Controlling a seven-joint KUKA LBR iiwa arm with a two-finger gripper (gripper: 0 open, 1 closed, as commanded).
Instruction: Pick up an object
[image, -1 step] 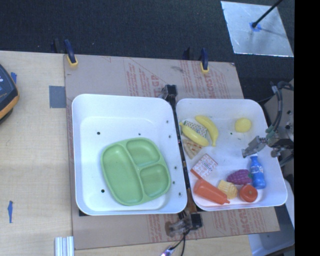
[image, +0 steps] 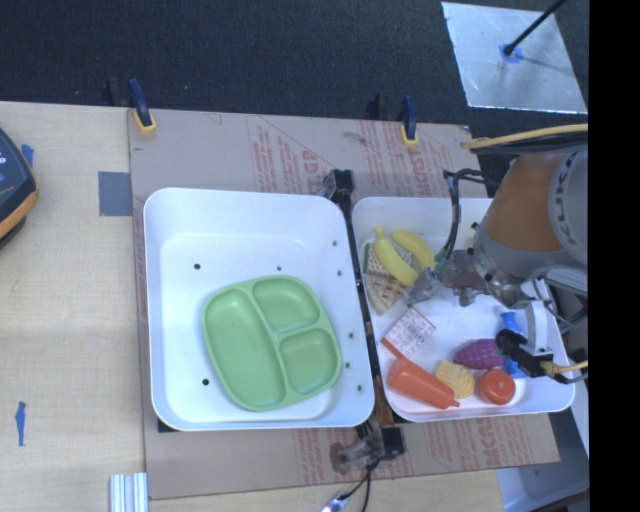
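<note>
Currently the gripper hovers over the banana, finger state indeterminate; approach step, a descent seems required next.

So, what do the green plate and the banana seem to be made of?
The green plate looks like moulded plastic with a matte finish: one even colour and soft rounded ridges between its three sections. The banana is probably a plastic toy: flat, uniform yellow with a light sheen, though it is too small to be sure.
</note>
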